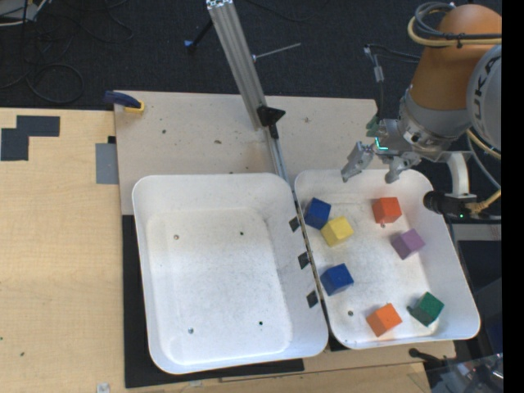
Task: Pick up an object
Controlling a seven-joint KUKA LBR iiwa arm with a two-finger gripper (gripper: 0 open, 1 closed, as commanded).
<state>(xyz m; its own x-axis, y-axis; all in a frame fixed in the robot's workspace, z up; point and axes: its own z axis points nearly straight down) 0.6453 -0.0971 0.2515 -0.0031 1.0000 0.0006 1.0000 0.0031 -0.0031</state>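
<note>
Seven small blocks lie scattered in the right bin [458, 318], and none of them is in the tool's grip. The tool [376, 167] hangs over the far rim of that bin, its two fingers spread apart with nothing between them. Nearest to it is the red-orange block [386, 210], just below the right fingertip and apart from it. A blue block [317, 213] sits close to the bin's left wall, with the yellow block [336, 231] touching or almost touching its lower right corner. The purple block [407, 242] lies toward the right side, below the red-orange one. A second blue block [336, 278] rests lower down near the left wall. At the near end an orange block [383, 318] and a green block [426, 309] sit close together. The left bin [164, 195] adjoins the right one on the tabletop [188, 133]. A slanted metal bar [241, 60] rises behind the bins.
</note>
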